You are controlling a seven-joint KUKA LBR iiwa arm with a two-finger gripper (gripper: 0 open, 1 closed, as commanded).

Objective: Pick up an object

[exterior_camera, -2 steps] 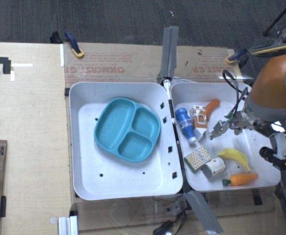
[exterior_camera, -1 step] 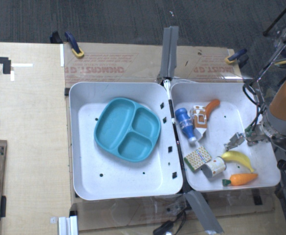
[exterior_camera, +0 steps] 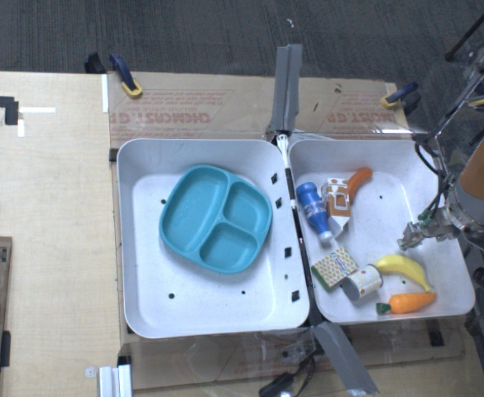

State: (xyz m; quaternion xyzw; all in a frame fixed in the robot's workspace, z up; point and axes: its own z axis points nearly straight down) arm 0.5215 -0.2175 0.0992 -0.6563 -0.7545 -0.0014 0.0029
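Right now the gripper (exterior_camera: 413, 236) hangs low over the right side of the right bin (exterior_camera: 390, 190), and whether it is released or clenched I cannot tell. Just below it lies a yellow banana (exterior_camera: 403, 270), its long axis running from upper left to lower right. Under the banana, near the bin's lower rim, an orange carrot (exterior_camera: 409, 303) lies almost level, its green end pointing left. A small white can (exterior_camera: 362, 283) sits on its side touching a patterned box (exterior_camera: 334, 267). Further up, a blue bottle (exterior_camera: 312, 209) lies lengthwise, cap toward the lower right, beside a white and orange carton (exterior_camera: 337, 198). Over in the left bin (exterior_camera: 134, 222) rests a teal divided plate (exterior_camera: 216, 218)
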